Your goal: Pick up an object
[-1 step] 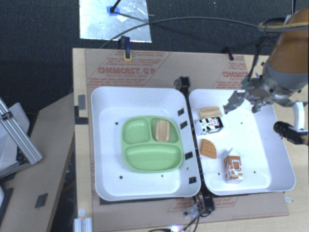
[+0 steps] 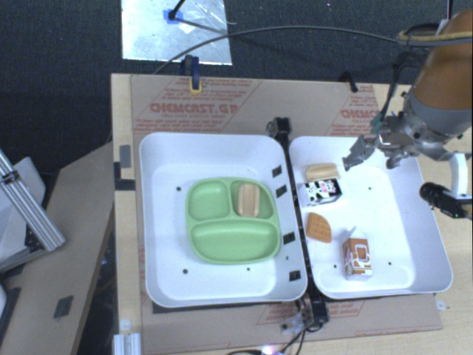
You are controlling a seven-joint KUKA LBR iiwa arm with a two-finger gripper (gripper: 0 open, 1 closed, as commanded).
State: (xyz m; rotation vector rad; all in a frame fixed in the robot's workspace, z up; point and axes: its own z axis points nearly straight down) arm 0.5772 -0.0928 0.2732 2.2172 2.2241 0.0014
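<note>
Lowest in frame, your carton (image 2: 357, 258) sits in the right bin (image 2: 429, 272). Arm enters upper right, gripper (image 2: 356, 155) angled down-left, fingers apart, holding nothing, bun (image 2: 321, 171) just left-below it.

Arm (image 2: 443, 80) enters at approx 3 o'clock of the view. Upper part is a fat rounded orange-tan band, w/ a light grey ring below it. Under that sits a cluster of grey metal brackets and small fittings, ending in the gripper (image 2: 357, 154), grey w/ dark tips. Thin black cables loop across the top of the orange section. A black knob-like piece sticks out at the arm's lower side.
</note>
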